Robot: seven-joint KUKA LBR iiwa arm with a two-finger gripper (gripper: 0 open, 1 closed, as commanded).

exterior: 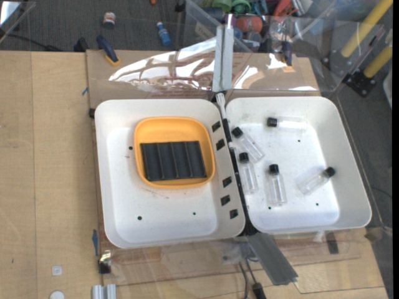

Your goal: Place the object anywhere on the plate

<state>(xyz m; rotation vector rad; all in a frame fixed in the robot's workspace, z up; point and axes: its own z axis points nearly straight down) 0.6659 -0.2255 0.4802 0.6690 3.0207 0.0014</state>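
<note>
An orange plate with rounded corners sits in the left white bin, towards its back. A black ridged rectangular object lies flat on the plate and covers most of its middle. Several small clear vials with black caps lie in the right white bin: one near the back, one by the dividing wall, two side by side in the middle, and one tilted at the right.
A row of small black clips runs along the wall between the bins. A clear tub of colourful toys stands behind the bins. A metal post rises at the back between them.
</note>
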